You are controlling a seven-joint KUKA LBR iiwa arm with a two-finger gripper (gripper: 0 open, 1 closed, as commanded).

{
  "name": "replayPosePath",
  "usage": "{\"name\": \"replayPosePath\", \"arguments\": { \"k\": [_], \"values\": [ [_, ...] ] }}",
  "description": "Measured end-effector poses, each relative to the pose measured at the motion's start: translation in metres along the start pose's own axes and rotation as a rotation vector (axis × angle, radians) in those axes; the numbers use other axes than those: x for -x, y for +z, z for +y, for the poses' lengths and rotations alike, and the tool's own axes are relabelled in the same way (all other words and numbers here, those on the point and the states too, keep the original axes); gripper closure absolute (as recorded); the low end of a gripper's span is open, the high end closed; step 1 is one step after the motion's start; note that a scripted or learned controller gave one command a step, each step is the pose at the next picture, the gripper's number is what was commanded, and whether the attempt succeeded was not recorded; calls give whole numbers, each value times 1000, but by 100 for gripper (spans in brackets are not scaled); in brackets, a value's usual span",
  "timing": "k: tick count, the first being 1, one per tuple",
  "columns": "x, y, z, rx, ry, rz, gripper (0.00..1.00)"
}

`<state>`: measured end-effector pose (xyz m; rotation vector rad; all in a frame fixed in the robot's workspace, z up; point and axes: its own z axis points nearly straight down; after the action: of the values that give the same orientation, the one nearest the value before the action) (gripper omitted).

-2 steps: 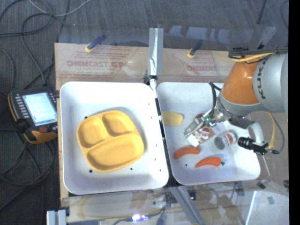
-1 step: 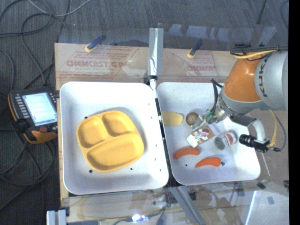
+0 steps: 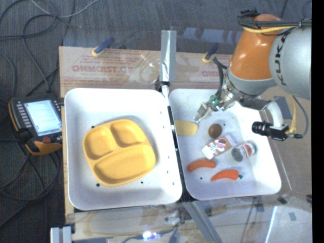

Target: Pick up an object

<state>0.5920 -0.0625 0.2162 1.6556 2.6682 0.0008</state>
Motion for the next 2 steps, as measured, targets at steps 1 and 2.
{"name": "replayPosePath", "arguments": {
  "k": [1, 2],
  "values": [
    [-1, -9, 1, 0, -2, 1, 100],
    [29, 19, -29, -1, -303, -1, 100]
  ]
}}
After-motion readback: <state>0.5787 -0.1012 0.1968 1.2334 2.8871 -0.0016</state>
